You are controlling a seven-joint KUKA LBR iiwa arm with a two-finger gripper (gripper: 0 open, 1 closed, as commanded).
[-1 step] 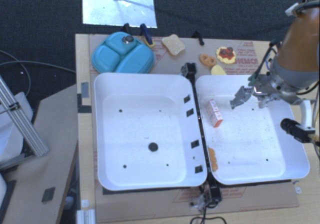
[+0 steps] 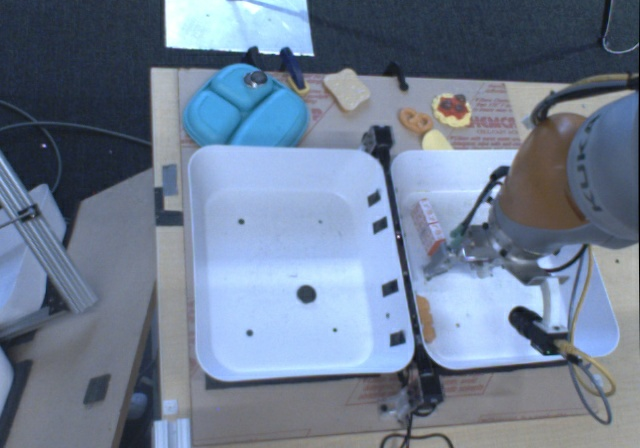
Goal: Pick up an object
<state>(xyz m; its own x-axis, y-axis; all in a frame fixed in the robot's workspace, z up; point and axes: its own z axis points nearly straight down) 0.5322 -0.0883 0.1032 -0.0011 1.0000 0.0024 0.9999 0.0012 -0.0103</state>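
In the right bin (image 2: pixel 470 346) a small red-and-white box (image 2: pixel 430 222) lies near the left wall, pointing toward the back. A tan, bread-like piece (image 2: pixel 425 317) rests by the same wall, closer to the front. My gripper (image 2: pixel 440 262) hangs low over the bin floor, just in front of the box and behind the tan piece. Nothing shows in its grasp. The grey arm with its orange band (image 2: pixel 535 176) covers the bin's right half. A small dark round thing (image 2: pixel 306 293) sits on the floor of the left bin (image 2: pixel 230 236).
Behind the bins on the board lie a blue sectioned plate (image 2: pixel 245 108), a toast slice (image 2: pixel 347 89), a pretzel (image 2: pixel 414 120), a red-topped round toy (image 2: pixel 452 109) and a yellow piece (image 2: pixel 436 140). Black clips (image 2: pixel 385 226) line the wall between the bins.
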